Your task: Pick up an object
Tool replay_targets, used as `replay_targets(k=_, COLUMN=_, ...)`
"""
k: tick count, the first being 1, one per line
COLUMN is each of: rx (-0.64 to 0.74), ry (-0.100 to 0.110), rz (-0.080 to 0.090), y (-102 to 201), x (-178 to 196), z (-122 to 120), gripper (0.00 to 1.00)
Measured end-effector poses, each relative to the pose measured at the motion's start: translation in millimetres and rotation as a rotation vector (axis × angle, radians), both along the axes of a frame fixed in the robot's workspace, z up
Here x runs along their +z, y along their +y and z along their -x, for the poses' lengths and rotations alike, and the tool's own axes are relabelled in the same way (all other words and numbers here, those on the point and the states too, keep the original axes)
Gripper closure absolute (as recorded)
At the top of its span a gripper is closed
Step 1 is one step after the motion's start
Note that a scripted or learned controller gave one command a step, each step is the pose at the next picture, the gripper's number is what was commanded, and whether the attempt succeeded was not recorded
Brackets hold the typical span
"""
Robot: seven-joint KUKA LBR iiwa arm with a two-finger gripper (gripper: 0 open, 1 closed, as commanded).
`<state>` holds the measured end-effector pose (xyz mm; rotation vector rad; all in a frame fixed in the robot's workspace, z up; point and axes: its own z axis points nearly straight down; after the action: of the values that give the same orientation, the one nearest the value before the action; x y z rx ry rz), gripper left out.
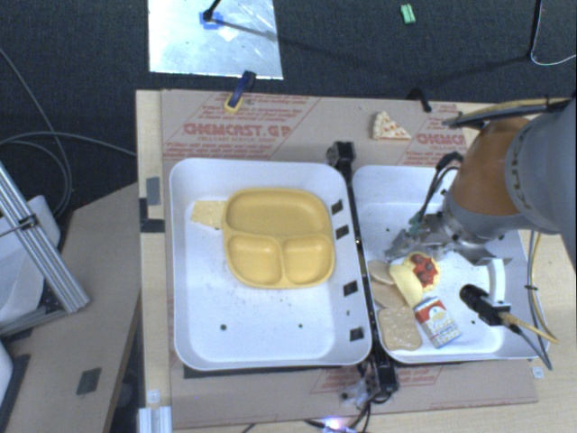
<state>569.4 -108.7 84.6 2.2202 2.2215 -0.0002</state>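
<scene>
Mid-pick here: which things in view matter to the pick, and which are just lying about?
Job: gripper; red item, yellow piece, small box and cracker in the right bin.
Lying about: yellow divided plate in the left bin; pizza slice on the cardboard; green piece on the floor.

1 overhead camera, slanted down on 2 bins (270, 174).

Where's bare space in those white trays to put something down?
Left bin: bare floor between the yellow plate and the near rim. Right bin: bare at its far left corner; crowded with small items by the gripper.
</scene>
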Motion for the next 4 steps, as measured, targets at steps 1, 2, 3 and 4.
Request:
replay_targets(k=1, rx=-0.002, ry=0.001, rz=0.000, y=-22.1, x=2.4, z=19.2, gripper=0.00)
replay_targets(k=2, rx=0.001, ry=-0.012, rz=0.002, y=-21.5, x=17.9, z=14.3, gripper=1.00)
replay_targets(k=3, rx=0.000, ry=-0.006, rz=0.001, y=-21.4, x=15.3, z=16.3, gripper=0.00)
replay_targets(k=4, rx=-0.001, ry=-0.004, rz=-0.003, y=-47.5, x=1.4, z=23.7, gripper=0.00)
